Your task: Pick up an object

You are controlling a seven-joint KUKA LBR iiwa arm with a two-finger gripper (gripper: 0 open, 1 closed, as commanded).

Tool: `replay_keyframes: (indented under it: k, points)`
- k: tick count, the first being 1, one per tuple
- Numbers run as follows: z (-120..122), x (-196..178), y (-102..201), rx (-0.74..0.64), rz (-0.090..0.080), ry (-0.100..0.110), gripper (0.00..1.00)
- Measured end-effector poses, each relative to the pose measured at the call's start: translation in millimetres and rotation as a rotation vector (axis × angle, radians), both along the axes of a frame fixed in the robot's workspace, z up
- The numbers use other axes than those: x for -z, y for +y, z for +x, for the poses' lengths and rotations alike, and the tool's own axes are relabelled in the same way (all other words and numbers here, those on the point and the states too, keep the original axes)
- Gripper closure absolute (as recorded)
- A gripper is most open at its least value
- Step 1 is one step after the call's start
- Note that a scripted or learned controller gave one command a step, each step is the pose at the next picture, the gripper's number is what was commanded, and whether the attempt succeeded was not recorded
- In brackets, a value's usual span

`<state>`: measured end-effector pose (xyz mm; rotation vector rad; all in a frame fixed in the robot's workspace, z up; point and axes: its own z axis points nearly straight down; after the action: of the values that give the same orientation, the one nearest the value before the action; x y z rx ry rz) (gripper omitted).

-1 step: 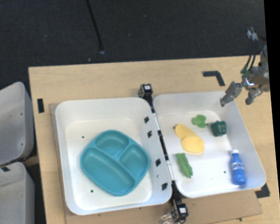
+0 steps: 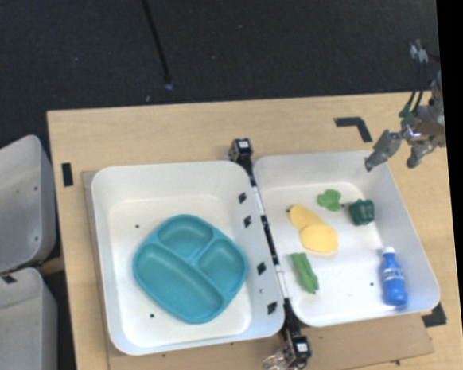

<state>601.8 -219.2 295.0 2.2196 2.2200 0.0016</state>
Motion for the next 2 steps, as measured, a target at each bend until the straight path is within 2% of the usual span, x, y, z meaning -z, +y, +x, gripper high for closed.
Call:
replay_keyframes:
  k: [2]
  points:
    - [-4, 79, 3, 0.003, -0.002, 0.001, 0.0]
